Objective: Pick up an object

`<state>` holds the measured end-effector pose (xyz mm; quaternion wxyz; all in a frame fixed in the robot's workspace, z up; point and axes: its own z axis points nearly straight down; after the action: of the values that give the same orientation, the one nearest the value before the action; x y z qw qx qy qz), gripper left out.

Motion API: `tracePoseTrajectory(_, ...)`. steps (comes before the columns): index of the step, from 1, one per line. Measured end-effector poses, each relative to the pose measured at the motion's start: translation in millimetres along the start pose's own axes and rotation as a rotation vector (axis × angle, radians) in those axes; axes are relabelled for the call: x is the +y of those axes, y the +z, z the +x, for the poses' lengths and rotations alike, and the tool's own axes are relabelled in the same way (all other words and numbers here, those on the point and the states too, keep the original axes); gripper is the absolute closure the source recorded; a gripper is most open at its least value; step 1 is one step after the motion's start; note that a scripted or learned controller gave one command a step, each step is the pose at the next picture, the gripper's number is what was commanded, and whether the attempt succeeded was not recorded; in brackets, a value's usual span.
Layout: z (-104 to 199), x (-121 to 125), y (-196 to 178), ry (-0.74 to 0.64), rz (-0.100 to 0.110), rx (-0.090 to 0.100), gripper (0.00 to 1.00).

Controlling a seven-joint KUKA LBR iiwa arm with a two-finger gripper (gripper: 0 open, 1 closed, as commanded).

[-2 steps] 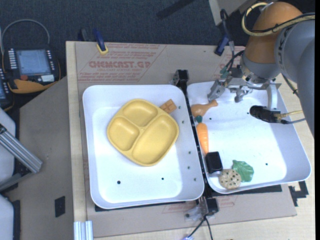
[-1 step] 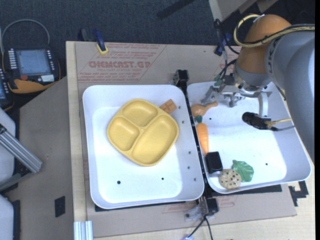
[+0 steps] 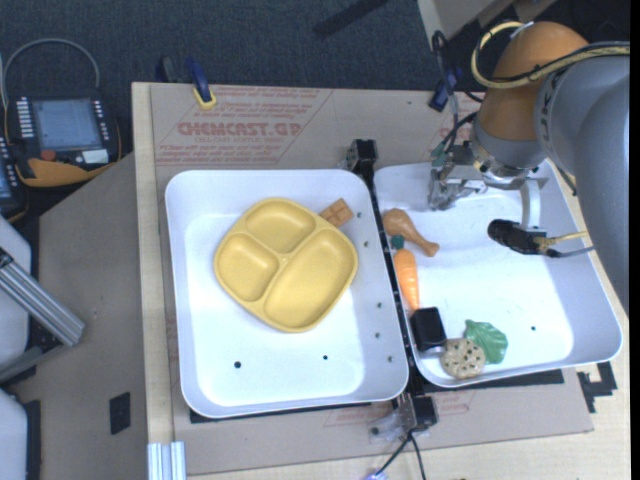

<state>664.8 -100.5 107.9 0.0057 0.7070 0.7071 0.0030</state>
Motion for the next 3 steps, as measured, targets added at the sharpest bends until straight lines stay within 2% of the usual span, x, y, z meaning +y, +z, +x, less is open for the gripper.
tracePoseTrajectory(1, 0.5, 0.7, -62.3, -0.001, 0.01, 0.003, 1.0)
tracePoseTrajectory(2, 0.2, 2.6, -115.9, -0.001, 0.006, 0.002, 1.0)
tracePoseTrajectory(3, 44.9, -8.2, -119.9, -0.004, 0.014, 0.005, 1.0)
